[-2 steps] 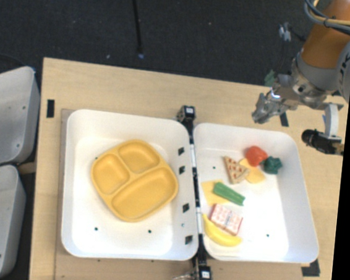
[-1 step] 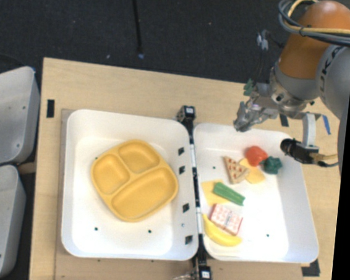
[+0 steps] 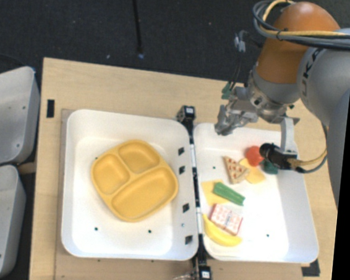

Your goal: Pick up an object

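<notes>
A: Left of the pincer (image 3: 224, 124), in the other bin, lies the yellow tray (image 3: 135, 179); nearer, below it, the pizza slice (image 3: 234, 170) and green block (image 3: 228, 193).

B: Is anything gripped?

A: Can't tell; it hangs over the right bin's (image 3: 289, 238) far corner. Descending there risks striking the rim.
</notes>
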`<move>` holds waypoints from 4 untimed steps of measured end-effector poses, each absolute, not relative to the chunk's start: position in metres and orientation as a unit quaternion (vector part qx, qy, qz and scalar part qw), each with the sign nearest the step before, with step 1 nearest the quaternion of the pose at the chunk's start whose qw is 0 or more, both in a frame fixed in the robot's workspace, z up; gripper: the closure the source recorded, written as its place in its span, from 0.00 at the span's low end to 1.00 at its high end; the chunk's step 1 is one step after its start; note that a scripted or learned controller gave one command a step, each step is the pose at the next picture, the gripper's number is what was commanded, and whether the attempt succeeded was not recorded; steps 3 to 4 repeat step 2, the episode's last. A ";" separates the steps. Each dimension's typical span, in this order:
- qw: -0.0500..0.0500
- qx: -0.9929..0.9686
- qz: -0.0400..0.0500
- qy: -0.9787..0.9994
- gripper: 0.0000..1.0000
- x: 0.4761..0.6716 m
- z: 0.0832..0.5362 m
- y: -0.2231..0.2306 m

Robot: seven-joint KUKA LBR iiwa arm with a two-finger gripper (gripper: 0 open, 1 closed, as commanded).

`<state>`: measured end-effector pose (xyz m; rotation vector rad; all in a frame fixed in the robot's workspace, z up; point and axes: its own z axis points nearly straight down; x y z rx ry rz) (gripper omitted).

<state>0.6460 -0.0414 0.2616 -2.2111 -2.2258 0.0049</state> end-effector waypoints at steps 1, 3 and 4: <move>0.002 -0.705 0.002 -0.709 1.00 0.628 0.263 0.001; 0.003 -0.705 0.002 -0.709 1.00 0.607 0.243 0.050; 0.003 -0.705 0.002 -0.709 1.00 0.607 0.243 0.050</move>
